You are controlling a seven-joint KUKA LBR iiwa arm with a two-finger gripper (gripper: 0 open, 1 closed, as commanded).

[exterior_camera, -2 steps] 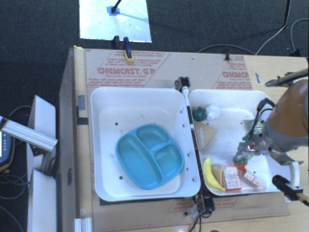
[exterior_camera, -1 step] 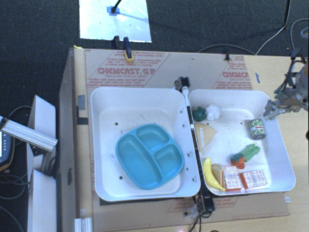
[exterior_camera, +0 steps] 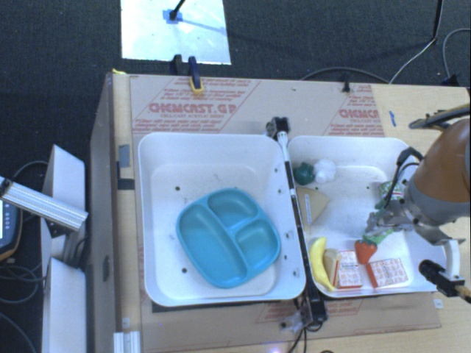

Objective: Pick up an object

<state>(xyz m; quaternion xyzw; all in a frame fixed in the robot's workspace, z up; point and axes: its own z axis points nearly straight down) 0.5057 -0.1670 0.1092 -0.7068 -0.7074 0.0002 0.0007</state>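
Strawberry toy [exterior_camera: 366,250] is sitting in the right bin [exterior_camera: 353,160], near its front edge, just beside the two red-and-white cards [exterior_camera: 368,272] and not far from the banana [exterior_camera: 318,263]. I'm judging it as the target since the gripper [exterior_camera: 380,226] is hovering right over it, coming in from the right under the orange-banded arm [exterior_camera: 441,175]. Jaws: I can't tell from up here how far apart they're standing, or whether they've got anything; wrist is blocking the tips.

Handling, my guess: small plastic or rubber play-food, v. light, prob. smooth and a bit slippery, rounded so it could squirt out sideways. I'm thinking best hold is across its widest red part, below the green top, jaws closing square to it. Cards alongside are flat and thin, so I'm watching they don't get pinched w/ it.

Surface: both bins are white, shallow, smooth-looking, so things are likely sliding easily if nudged. Right bin is also holding a green ball [exterior_camera: 303,173], a white fluffy lump [exterior_camera: 324,170] and a tan wedge [exterior_camera: 315,203] toward the divider, well apart from the strawberry. Left bin [exterior_camera: 213,149] is carrying a blue sectioned plate [exterior_camera: 228,235]. Bins are resting on a cardboard-covered worktop [exterior_camera: 243,101]; dark floor around, cables trailing at back. Room near the strawberry is tight toward the front wall, freer toward the back.
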